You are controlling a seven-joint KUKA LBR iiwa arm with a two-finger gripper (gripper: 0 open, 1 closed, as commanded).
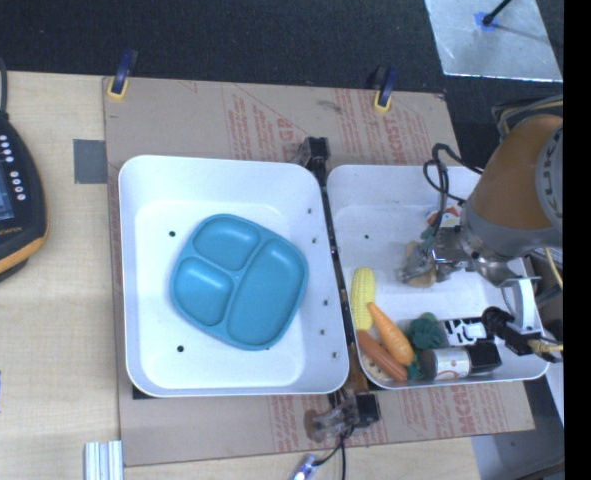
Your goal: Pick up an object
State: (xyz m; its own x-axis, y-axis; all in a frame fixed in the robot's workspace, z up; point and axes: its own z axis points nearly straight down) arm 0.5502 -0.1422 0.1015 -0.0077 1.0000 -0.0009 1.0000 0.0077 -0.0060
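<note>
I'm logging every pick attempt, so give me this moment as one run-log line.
gripper low in right bin | jaws: cannot tell | corn, carrot, bottle at near edge | blue plate in left bin

A robotics lab: a teach pendant [0,203] rests on the surface [45,368] beside clamped cardboard [275,118] bearing two white bins [135,268].

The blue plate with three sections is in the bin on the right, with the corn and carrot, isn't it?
Not quite. The camera view shows the blue plate lying alone in the left bin. The corn and carrot are in the right bin, near its front left corner.
</note>
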